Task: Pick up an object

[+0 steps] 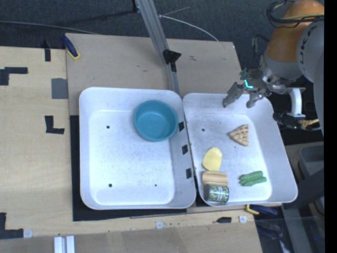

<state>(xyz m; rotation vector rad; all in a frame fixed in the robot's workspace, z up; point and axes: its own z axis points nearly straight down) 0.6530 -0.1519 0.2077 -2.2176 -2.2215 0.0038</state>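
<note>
Over your right bin's [279, 157] far edge, gripper [239, 99] fingers apart, nothing held, arm [289, 41] tilted, round blue bowl [155, 120], wedge-shaped pizza slice [239, 135].

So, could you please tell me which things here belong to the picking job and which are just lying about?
Belonging to the job:
- gripper, open, over the right bin
- pizza slice
- yellow piece
- green beans
- can
- blue bowl in the left bin

Lying about:
- blue-and-yellow clamp
- black tape marks
</note>
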